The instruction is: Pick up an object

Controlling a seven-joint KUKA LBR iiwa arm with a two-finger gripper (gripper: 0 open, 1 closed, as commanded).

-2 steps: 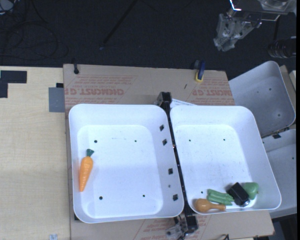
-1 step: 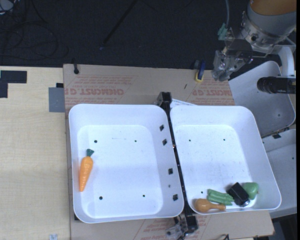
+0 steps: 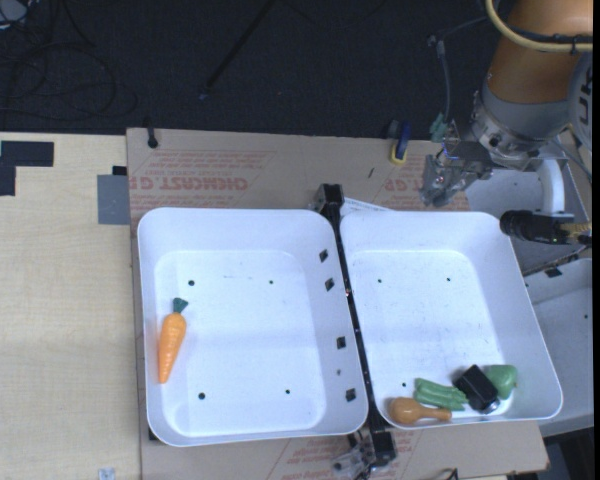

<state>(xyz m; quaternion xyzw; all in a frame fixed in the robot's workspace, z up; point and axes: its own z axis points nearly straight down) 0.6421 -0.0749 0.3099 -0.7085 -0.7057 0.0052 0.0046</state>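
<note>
A toy carrot (image 3: pixel 170 343) with a green top lies near the left wall of the left bin (image 3: pixel 230 230). In the front right corner of the right bin (image 3: pixel 430 230) a small heap lies together: a green bean-like piece (image 3: pixel 439 394), a black block (image 3: pixel 476 388), a rounder green piece (image 3: pixel 503 376) and a tan-orange pear-shaped thing (image 3: pixel 418 412). My gripper (image 3: pixel 440 190) hangs above the far rim of the right bin, well away from the heap, with nothing seen in it.
The two bins share a black-clipped divider (image 3: pixel 342 308). Brown cardboard (image 3: pixel 260 168) lies under and behind the bins. A blue and yellow clip (image 3: pixel 400 140) stands on the cardboard's far edge, left of the gripper.
</note>
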